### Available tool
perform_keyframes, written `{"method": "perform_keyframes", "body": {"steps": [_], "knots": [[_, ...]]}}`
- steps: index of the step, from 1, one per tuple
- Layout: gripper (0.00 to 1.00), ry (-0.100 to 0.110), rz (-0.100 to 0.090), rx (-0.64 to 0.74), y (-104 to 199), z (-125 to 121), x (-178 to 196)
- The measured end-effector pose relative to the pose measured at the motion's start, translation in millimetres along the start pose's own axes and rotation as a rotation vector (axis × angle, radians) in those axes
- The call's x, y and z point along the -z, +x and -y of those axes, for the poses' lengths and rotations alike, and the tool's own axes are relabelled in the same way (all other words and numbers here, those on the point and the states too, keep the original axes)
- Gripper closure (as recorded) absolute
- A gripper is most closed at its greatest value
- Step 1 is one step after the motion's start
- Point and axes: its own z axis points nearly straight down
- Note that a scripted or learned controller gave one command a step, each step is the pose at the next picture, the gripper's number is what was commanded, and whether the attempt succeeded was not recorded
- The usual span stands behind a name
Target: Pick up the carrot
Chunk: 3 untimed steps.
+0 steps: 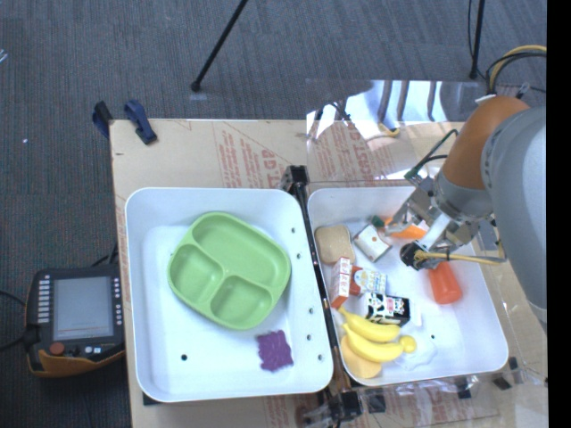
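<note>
Working ground: the right bin (477, 333), crowded. Reaching in from the right, the grey arm (522, 176). Lower down, bananas (375, 333); toward the right wall, a red-orange block (444, 284); near the upper middle, a white box (370, 242). Poised low just right of that box, the gripper (419, 234), directly over what looks like the carrot (409, 233), with an orange tip poking out leftward. Impossible to tell open from closed here, or holding from empty. Best to straddle the carrot's narrow width, stay off the white box, close firmly, then lift straight and slow.
</note>
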Motion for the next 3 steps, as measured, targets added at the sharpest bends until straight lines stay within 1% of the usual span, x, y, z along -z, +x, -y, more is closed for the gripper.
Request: {"method": "perform_keyframes", "body": {"steps": [1, 2, 3], "knots": [[0.00, -0.003, 0.012, -0.496, -21, 11, -14], [0.00, -0.006, 0.015, -0.504, 11, 2, -13], [0.00, -0.006, 0.011, -0.513, -5, -10, -13]]}}
